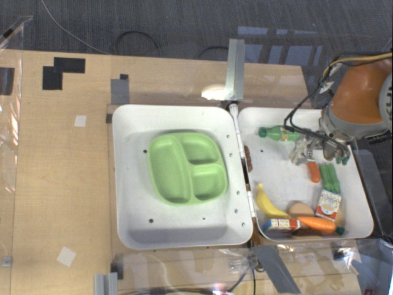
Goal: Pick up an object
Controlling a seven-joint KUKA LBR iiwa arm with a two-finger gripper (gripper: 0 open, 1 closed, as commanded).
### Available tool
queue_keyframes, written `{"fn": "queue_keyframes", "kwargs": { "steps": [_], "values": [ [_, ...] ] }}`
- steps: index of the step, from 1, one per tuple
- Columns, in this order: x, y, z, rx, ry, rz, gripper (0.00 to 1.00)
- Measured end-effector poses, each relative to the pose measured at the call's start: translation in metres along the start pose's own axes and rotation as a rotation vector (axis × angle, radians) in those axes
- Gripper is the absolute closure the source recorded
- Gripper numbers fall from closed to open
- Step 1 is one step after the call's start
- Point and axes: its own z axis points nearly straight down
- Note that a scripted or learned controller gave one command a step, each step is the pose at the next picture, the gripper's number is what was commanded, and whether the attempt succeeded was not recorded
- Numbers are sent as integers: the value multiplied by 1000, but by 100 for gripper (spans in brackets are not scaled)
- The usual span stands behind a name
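Now my pincer (319, 155) hangs low over right bin (367, 223), far side. Cannot tell pincer state. Small orange piece (314, 173) and green vegetable (331, 178) lie just beneath. Green bottle (279, 133) near far wall. Banana (268, 203), carrot (316, 224), juice carton (329, 204) crowd near edge. Green divided plate (187, 168) sits in left bin (123, 226).

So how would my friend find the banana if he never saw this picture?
Look at the right-hand white bin, the one crowded with toy food. Go to its lower left part, close to the wall it shares with the other bin. The banana lies there: it is the only yellow, curved thing, while the carrot nearby is orange and straight.
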Motion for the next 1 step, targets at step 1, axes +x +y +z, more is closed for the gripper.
{"fn": "queue_keyframes", "kwargs": {
  "steps": [1],
  "values": [
    [33,-45,-115,2,9,67,100]
  ]
}}
